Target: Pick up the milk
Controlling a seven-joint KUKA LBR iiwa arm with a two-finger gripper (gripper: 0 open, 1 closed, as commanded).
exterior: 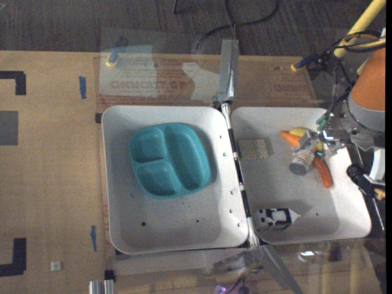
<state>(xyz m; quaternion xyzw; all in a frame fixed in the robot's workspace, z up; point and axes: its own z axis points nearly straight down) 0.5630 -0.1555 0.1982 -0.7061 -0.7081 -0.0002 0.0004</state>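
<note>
The milk (275, 218) is a small carton with black and white cow patches, lying on its side at the near left corner of the right bin (343, 225). My gripper (323, 138) hangs over the far right part of that bin, well away from the milk, right above a cluster of small items. The grey arm with its orange band (370, 90) comes in from the right edge.
Under the gripper lie a grey can (301, 163), an orange carrot (324, 171), another orange piece (291, 138) and a yellow piece (298, 131). A beige textured square (254, 147) lies at the right bin's far left. A teal divided plate (171, 159) sits in the left bin (122, 213).
</note>
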